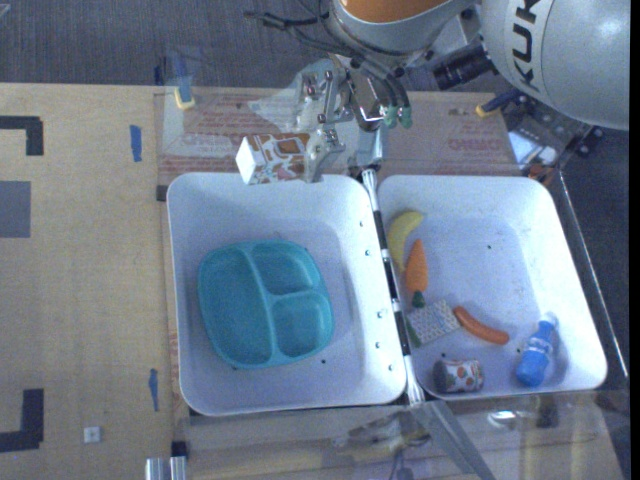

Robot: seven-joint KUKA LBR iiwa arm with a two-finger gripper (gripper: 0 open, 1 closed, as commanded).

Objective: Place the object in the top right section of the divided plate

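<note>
Divided plate point(264, 305) near, left bin point(190, 368). Gripper point(322, 150) pinching carton point(272, 158) above far rim; lower toward top-right section, release gently.

Two shallow white bins sit side by side, the left bin point(190, 368) and the right bin point(570, 268). The left one holds one teal divided plate point(264, 304) with three sections, and one small carton point(270, 158) hangs over its far rim at the gripper point(325, 153). The right one holds six things: one banana point(402, 233), one carrot point(416, 266), one sausage point(481, 327), one grey patterned packet point(432, 320), one small can point(459, 375) and one blue bottle point(537, 352).
</note>
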